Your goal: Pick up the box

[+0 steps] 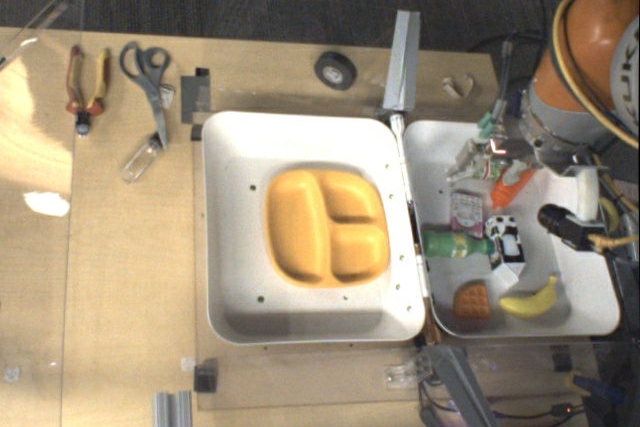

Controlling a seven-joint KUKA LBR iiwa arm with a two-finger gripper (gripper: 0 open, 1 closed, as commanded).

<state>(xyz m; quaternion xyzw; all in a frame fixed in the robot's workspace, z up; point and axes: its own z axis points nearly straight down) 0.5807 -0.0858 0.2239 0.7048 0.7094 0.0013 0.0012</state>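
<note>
box [466, 212], small flat printed carton

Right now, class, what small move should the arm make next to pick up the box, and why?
Probably shift the hand slightly toward the view's lower left, above the box. The hand sits at the right bin's far end; the box lies apart from it, just above the green bottle.

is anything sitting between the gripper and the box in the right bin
Nothing visible lies between them. The gripper hangs over the top of the right bin; the small box lies just below it, top uncovered. A green bottle lies against its lower edge.
</note>
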